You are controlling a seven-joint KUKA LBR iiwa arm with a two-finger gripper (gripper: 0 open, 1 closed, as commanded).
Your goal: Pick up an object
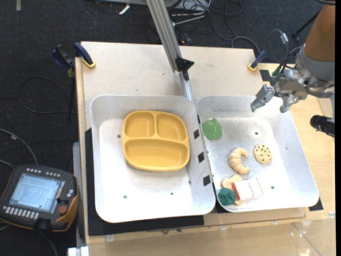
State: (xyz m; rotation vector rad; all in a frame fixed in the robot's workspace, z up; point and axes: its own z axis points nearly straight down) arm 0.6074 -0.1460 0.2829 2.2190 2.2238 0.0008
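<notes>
My gripper (274,101) hangs open above the far right edge of the right bin (290,143), with nothing between its two grey fingers. Below it in that bin lie a green leafy piece (212,129), a tan croissant (240,160), a round cookie (262,153), a red and white box (249,189) and a dark green lump (227,196). All of these sit well to the left of and nearer the front than the gripper.
The left bin (106,191) holds a yellow divided plate (156,140). A slanted metal pole (166,28) rises from between the bins at the back. A teach pendant (37,196) lies off the bench at the lower left. Clamps (85,56) grip the bench's back edge.
</notes>
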